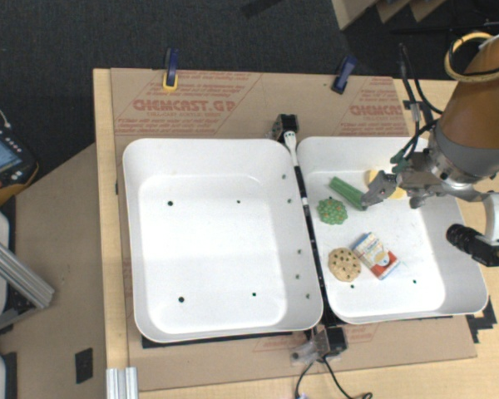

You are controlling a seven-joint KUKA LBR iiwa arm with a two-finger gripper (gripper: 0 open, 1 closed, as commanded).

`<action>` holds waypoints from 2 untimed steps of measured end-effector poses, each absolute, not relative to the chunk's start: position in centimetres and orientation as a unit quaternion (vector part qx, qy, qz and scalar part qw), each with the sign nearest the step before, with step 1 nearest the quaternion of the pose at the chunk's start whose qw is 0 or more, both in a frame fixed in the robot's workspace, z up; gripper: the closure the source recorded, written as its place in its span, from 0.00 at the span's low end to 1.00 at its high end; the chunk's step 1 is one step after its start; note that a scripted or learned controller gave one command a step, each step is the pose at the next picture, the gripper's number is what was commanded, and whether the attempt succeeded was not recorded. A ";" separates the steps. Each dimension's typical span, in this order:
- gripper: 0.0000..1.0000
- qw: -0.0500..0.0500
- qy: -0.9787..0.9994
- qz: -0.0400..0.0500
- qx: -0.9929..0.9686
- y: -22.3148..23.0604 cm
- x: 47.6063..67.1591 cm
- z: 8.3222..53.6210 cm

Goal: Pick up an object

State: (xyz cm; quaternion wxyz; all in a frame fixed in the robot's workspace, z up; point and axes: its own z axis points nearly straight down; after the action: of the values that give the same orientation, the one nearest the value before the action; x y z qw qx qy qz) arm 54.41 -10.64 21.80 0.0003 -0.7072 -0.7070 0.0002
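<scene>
The grey two-finger gripper [381,188] hung low over the right shallow white plastic bin [449,302], in its upper part, at the end of the grey arm with the orange band [476,110]; whether its fingers were open or closed I could not tell from this slanted view. Just beside its tip lay a flat green rectangular block [345,190], and a small yellow object [372,175] was partly hidden behind the gripper. A little lower rested a round green bumpy object [333,212]. Nearer to the front of the same bin were a round tan cookie with dark spots [344,264] and, touching or almost touching it, a small blue, white and red carton [375,254]. The left shallow white plastic bin [150,173], smooth with rounded corners, stood side by side with the right one on a brown cardboard sheet [116,106].
</scene>
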 end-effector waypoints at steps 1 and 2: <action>0.00 0.004 -0.705 0.003 -0.710 -14.2 47.5 16.7; 0.00 -0.007 -0.709 -0.004 -0.705 -12.4 52.6 27.6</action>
State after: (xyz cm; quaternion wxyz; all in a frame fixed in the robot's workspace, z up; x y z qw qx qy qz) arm 52.56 -12.42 27.62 -0.0067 -0.7054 -0.7088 -0.0042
